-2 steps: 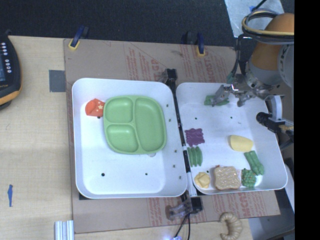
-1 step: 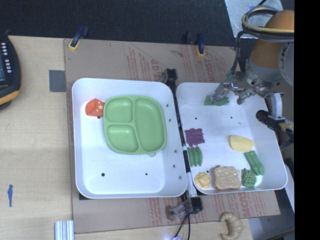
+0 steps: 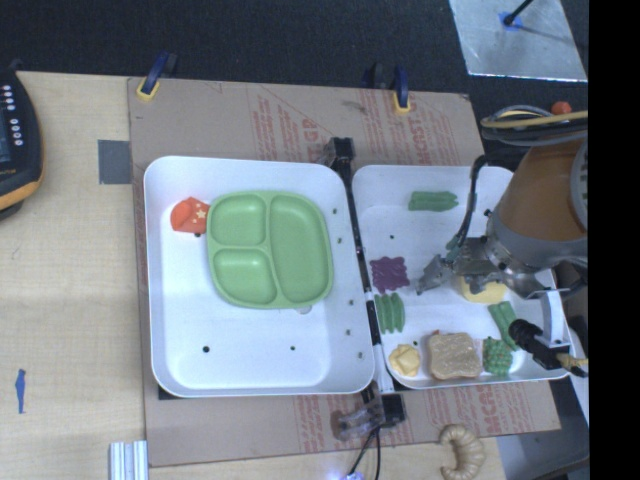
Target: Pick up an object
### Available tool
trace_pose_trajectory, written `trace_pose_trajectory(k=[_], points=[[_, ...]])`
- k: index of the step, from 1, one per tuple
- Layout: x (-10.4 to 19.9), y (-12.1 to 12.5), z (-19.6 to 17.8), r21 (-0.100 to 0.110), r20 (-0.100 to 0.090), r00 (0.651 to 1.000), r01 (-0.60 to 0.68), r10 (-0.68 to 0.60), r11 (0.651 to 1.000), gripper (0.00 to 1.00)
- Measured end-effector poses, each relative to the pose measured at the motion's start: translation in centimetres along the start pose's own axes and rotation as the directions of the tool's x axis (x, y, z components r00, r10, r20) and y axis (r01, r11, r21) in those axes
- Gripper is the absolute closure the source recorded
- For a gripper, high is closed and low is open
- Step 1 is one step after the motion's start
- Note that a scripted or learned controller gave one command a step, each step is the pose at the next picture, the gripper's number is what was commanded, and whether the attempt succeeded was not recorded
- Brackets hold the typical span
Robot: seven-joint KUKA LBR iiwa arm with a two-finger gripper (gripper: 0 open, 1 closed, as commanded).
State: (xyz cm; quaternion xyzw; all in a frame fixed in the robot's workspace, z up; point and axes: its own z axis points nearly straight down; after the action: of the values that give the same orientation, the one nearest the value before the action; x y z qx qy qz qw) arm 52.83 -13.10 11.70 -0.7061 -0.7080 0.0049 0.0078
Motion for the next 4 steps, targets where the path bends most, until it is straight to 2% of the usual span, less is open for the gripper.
trace_pose_trajectory(k=[1, 2, 3, 4], points=[[-4.3, 9.7, -2.1, -0.024, 0.008, 1.000, 0.003, -0.003, 1.000, 0.00], [-8.3, 12.9, 2.4, -0.018, 0.006, 1.000, 0.001, -0.001, 1.000, 0.00], [-6.9, 12.9, -3.3, -0.022, 0.006, 1.000, 0.003, -0.003, 1.000, 0.00], [-1.2, 12.8, -7.6, -0.022, 0.004, 1.000, 0.006, -0.006, 1.000, 0.00]])
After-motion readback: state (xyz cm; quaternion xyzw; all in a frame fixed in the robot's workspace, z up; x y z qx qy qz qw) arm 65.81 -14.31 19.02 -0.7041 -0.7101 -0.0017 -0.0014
